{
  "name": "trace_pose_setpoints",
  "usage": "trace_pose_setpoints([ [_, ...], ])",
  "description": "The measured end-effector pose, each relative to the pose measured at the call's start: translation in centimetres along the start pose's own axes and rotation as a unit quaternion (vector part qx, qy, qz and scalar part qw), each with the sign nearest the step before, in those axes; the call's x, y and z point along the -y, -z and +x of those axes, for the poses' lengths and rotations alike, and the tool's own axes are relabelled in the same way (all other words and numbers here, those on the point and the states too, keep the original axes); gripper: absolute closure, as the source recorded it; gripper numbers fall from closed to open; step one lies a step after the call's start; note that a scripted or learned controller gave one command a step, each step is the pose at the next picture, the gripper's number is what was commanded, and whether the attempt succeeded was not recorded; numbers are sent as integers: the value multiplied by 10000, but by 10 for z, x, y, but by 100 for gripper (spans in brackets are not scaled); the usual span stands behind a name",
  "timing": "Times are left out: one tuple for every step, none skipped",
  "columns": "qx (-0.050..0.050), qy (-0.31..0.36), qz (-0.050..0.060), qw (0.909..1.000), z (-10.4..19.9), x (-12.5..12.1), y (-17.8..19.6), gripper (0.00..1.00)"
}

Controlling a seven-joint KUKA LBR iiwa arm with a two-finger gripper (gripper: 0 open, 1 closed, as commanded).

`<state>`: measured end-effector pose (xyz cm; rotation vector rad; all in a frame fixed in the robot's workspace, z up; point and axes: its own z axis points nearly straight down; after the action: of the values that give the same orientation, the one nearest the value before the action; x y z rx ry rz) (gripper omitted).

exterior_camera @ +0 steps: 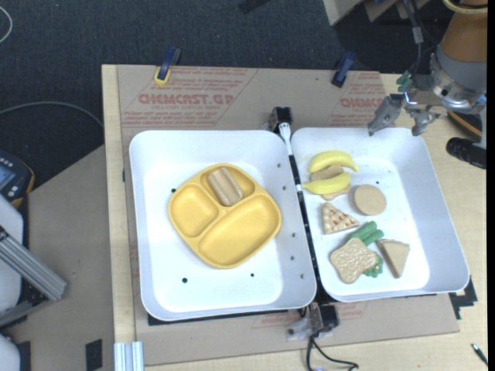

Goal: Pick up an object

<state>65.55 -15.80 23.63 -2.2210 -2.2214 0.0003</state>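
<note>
Gripper (402,117): you see it at the far right, over the right bin's far rim, fingers apart, holding nothing.
Right bin (441,207): bananas (332,171), cookie (369,200), pizza slice (337,219), sandwich (355,260), perhaps bread.
Left bin (147,207): yellow plate (226,216), sausage (225,185) in its far compartment.

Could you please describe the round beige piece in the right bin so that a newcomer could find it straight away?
Look in the right bin, the one crowded with toy food. Just below the two bananas and right of the pizza slice lies the round beige cookie. It is the only plain, flat disc there; its neighbours are curved, triangular or square.
</note>
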Motion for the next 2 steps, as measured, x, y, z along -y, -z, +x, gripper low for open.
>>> trace_pose_setpoints([
  [7, 4, -22, 10000, 0, -1, 11, 100],
  [20, 15, -102, 9999, 22, 27, 161, 100],
])
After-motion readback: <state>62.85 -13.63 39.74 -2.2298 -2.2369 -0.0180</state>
